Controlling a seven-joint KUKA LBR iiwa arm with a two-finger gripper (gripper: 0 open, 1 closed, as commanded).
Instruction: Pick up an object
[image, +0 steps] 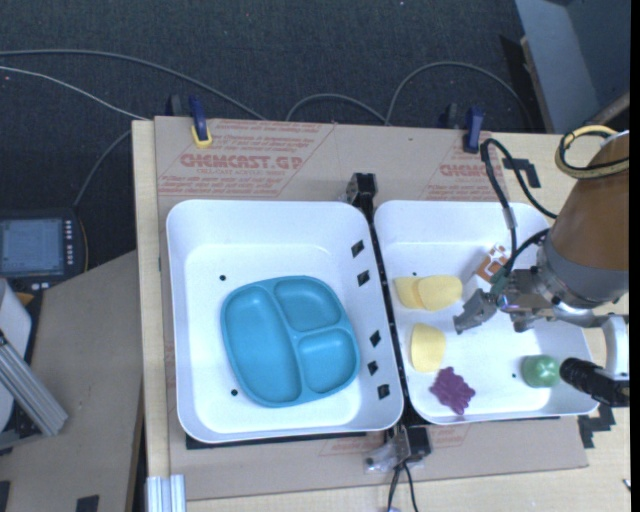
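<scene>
- We see four small objects in the right bin (440, 222), lower right of the frame: a pale yellow piece (428, 292) near the bin's left wall, and a second yellow piece (427, 347) just below it.
- A purple clump (453, 389) lies lower still, near the bin's bottom rim.
- A small green ball (540, 371) sits toward the bin's right side, well apart from the purple clump.
- The gripper (478, 309) hangs low over the middle of the right bin, to the right of the two yellow pieces and above the purple clump in the frame.
- We cannot tell how the gripper is set from this angle; nothing shows in its grasp.
- The arm (592, 230) comes in from the right edge, its orange band broad above the grey wrist, with black cable looping over the bin's upper right corner.
- In the left bin (200, 240), centre of the frame, a blue divided tray (288, 340) lies flat, three compartments showing.
- Both bins rest side by side on a cardboard sheet (250, 150) with red lettering, clamped at its top edge by a blue-and-yellow clamp (199, 122) and a second clamp (472, 127).
- A small monitor (36, 247) sits at the far left of the frame.
</scene>
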